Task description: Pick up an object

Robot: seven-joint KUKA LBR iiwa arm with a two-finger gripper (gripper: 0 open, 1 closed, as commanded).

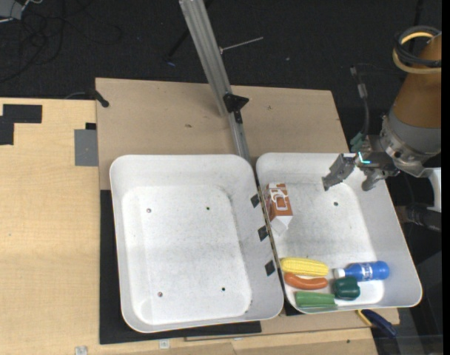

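We see a big brown bench (173,117) with two flat white bins on it, side by side. The left bin (136,176) is the bigger-looking one, and next to it sits the right bin (391,220), touching it along the middle edge. A long grey metal rail (210,65) leans down from the top of the view to the spot where the two bins meet. The robot arm (417,102) comes in from the right, with its orange band up high and a grey wrist below. Its gripper (356,173) hangs over the top right part of the right bin, and its two fingers are spread apart with nothing between them. The things to pick up all lie in the right bin, well apart from the gripper. A small brown and white carton (279,202) lies against the left wall of that bin. The others are bunched in the near corner: a blue bottle (365,271) with a white cap, a yellow toy corn cob (305,266), an orange toy sausage (306,280) just under the corn, a light green toy (314,299) at the very front, and a small dark green toy (346,289) just below the bottle.
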